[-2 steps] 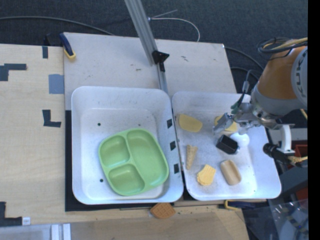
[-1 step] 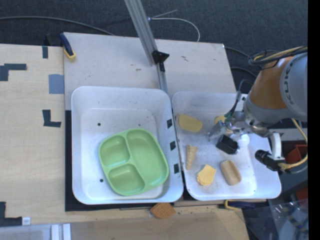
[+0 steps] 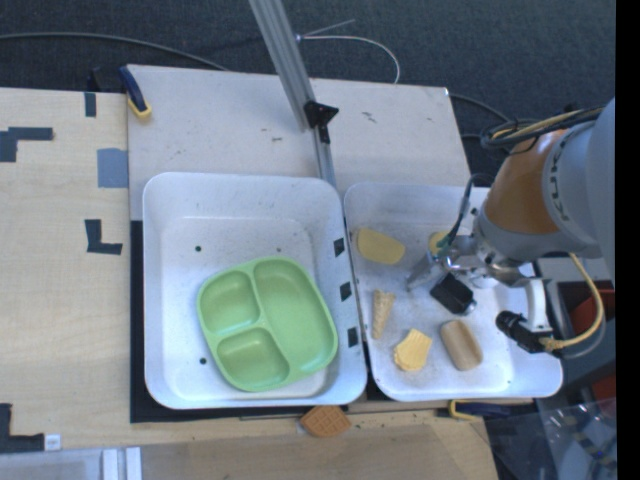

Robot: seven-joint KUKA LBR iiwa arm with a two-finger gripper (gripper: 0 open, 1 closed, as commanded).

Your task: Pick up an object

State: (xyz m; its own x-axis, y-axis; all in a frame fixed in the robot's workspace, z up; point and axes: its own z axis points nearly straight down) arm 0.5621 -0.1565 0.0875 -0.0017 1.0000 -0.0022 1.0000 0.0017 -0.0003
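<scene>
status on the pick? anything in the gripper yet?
Done: the arm has reached into the right bin, and the gripper sits low among the food pieces. In hand: nothing visibly; whether it has closed on anything can't be told. Left: grasp and lift. The yellow piece, cone-shaped piece, cracker-like piece and tan roll all lie on the bin floor. The green tray sits in the left bin.

Soft, even overhead light, faint shadows, mild glare on the white bins (image 3: 160, 268), slightly grainy overall.
</scene>
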